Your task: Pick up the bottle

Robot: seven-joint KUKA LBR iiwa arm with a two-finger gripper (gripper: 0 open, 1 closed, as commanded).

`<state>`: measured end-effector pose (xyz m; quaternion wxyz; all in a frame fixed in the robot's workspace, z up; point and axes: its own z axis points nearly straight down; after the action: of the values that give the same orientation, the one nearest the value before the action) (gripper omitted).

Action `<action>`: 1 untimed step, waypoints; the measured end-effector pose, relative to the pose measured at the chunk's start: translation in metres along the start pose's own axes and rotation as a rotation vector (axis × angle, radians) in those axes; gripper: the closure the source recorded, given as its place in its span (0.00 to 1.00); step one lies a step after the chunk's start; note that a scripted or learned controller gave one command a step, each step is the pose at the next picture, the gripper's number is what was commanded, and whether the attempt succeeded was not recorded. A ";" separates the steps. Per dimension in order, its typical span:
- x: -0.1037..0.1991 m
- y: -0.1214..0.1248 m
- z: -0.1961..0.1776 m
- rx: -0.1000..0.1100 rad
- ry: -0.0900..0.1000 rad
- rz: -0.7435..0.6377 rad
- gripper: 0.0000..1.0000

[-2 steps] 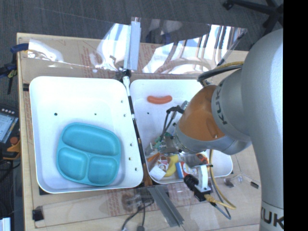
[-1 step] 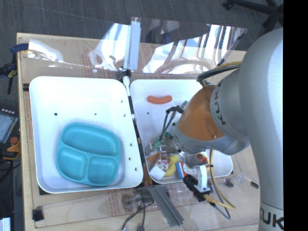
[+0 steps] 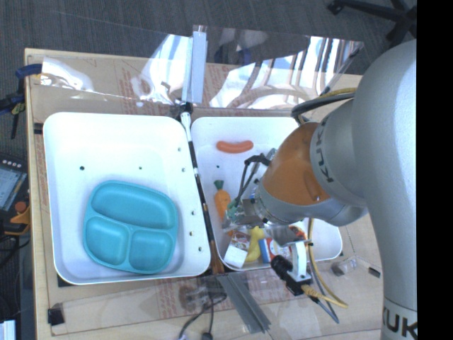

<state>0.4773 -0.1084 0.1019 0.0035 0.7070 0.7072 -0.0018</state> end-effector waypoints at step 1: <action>-0.002 0.000 0.000 0.000 -0.003 0.001 0.00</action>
<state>0.4770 -0.1102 0.1021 0.0046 0.7074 0.7068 -0.0031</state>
